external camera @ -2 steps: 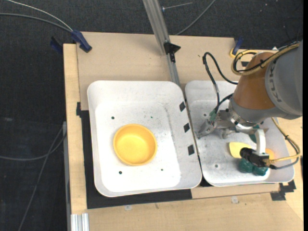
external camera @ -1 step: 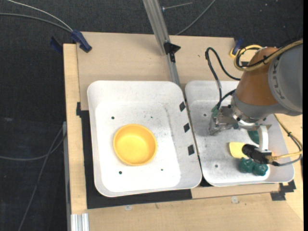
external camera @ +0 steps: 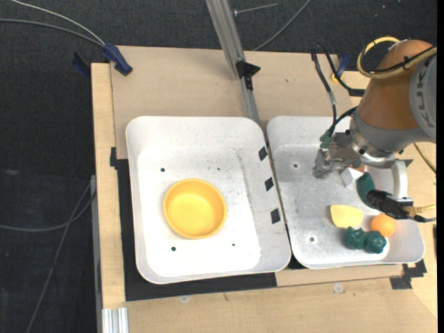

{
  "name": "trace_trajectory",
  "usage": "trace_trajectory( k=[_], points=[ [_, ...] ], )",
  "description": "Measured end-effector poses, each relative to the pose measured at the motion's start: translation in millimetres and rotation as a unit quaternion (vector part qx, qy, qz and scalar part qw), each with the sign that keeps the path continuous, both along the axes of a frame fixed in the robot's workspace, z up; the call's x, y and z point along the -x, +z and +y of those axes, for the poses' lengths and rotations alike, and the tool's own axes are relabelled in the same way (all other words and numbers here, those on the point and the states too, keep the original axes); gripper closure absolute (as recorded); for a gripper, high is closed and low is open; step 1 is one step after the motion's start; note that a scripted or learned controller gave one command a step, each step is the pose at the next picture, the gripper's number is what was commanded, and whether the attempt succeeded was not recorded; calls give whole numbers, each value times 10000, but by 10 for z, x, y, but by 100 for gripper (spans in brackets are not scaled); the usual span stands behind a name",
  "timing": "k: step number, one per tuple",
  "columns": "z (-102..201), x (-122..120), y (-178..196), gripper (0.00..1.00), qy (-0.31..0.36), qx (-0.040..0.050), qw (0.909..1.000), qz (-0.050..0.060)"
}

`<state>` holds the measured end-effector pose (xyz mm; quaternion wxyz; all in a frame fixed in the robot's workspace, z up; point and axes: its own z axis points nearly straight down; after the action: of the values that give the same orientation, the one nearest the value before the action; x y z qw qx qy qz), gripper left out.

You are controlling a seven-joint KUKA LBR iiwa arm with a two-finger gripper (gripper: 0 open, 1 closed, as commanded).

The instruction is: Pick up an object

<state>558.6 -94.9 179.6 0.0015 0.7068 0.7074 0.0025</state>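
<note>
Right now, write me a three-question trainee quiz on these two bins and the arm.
1. True or false: the yellow bowl sits in the left bin.
2. Multiple choice: the orange ball lies (A) in the left bin, (B) in the right bin, (C) on the bare bench.
3. Fill in: the gripper is above the ____ bin.

Key: 1 true. 2 B; it sits near the green object and the pale yellow piece. 3 right.
</note>
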Motion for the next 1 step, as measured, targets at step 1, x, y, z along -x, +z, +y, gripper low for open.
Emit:
trace_trajectory(
  k=[1],
  points=[
    [3,-20,567,100,3,3,10000,-13]
  ],
)
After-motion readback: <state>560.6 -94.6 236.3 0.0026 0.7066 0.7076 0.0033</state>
